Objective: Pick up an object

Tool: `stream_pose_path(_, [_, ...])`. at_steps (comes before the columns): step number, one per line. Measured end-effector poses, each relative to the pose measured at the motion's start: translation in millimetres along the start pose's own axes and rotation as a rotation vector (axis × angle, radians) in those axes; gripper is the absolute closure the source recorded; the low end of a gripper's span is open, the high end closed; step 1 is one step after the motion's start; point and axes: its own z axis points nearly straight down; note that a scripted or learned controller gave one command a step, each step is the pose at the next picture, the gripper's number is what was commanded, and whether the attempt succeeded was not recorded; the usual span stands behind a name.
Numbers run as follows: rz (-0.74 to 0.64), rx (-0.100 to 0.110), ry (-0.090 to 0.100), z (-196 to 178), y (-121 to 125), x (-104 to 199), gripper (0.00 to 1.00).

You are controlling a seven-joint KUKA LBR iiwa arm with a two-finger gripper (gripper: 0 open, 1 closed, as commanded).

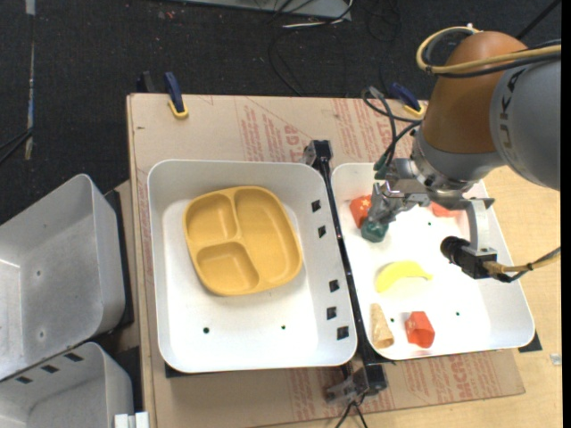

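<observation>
My gripper (382, 210) hangs low over the upper left part of the right bin (500, 315). It is just above a small dark green object (373, 231) and beside an orange-red object (359, 209). The arm's body hides the gripper's tip, so whether it touches the green object is unclear. Further toward the front lie a yellow banana (401, 275), a tan cone (382, 326) and a red block (419, 328). Another red piece (444, 209) peeks out under the wrist.
The left bin (169, 239) holds a yellow divided plate (242, 239). A black divider with clips (335, 248) separates the two bins. A black fitting with a cable (466, 255) hangs from the arm over the right bin. Grey tubs (53, 266) stand at the far left.
</observation>
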Motion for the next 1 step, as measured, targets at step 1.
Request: stream_pose_path(1, [-0.002, -0.002, 0.001, -6.8, 2.2, 55.9, 1.0])
